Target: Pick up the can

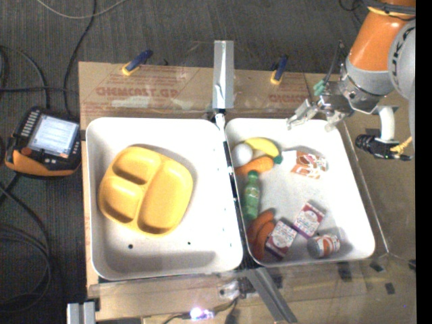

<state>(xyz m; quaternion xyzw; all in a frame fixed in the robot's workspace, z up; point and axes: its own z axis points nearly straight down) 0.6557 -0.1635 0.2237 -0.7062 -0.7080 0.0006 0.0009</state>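
can: lying down, light, hard, slippery and round | grab across its middle | gripper: fingers spread wide, holding nothing

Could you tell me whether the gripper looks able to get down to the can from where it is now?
Probably yes. The can lies on its side near the right bin's front corner, open from above. A small carton lies close beside it, which may crowd the gripper, now above the bin's far edge.
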